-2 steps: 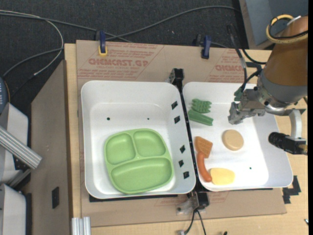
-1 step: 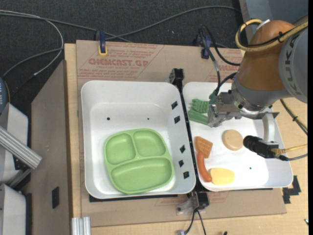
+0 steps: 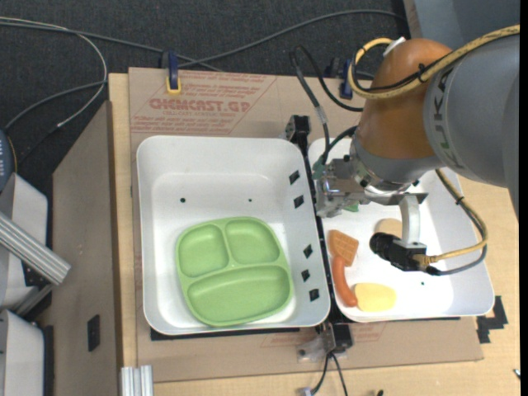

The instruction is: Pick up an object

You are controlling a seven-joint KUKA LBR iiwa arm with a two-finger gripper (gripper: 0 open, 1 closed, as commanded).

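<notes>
1. Wedge point(image 3: 343, 247), orange, was found in rt bin point(image 3: 462, 299), close to its left wall.
2. It was placed just below gripper point(image 3: 333, 190) in view, i.e. toward bench's near edge; no clear long axis was made out.
3. Gripper's opening couldn't be told; nothing was seen held.
4. Room was judged tight: wall on left, sausage point(image 3: 341, 281) just beside wedge, yellow piece point(image 3: 374, 297) near.
5. Bin floor was seen flat, white, smooth.
</notes>
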